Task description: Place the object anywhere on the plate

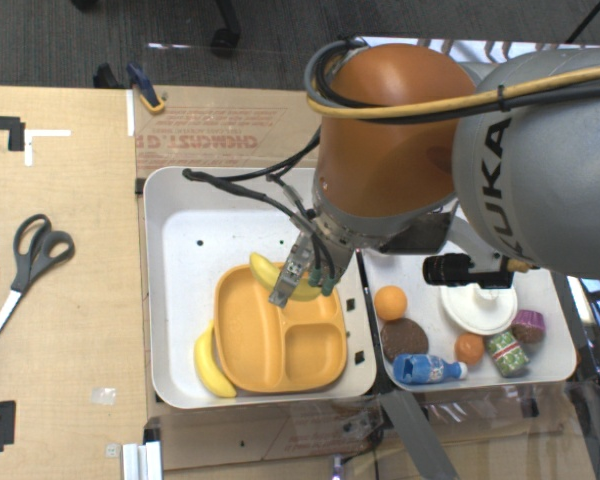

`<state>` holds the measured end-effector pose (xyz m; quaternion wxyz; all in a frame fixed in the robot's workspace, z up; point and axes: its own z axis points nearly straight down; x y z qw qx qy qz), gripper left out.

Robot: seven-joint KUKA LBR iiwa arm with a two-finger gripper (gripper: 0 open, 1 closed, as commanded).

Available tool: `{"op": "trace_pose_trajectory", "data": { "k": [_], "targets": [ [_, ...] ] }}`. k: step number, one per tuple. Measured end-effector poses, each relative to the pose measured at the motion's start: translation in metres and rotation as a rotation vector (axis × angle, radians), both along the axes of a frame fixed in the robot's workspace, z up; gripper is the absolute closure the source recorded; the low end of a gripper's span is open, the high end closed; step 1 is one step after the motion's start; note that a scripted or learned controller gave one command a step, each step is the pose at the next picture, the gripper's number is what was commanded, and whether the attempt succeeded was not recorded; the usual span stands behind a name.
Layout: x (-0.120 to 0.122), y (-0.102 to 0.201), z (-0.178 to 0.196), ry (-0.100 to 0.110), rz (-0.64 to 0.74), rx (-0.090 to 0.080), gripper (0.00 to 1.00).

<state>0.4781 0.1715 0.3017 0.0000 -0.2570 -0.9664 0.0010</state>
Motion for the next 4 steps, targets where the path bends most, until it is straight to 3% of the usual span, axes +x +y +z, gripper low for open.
{"op": "trace_pose_trajectory", "data": {
  "k": [1,2,3,4],
  "targets": [
    [0.001,-0.023,-0.024,0.0,-0.063,0.0,1.0],
    [0.0,0.012,-0.039,0.001,-0.12,0.0,1.0],
    [0.001,0.013,0.044,-0.002,0.0,0.001,1.0],
    [0.0,0.013,0.044,-0.002,0.0,0.001,0.0]
  ]
}}
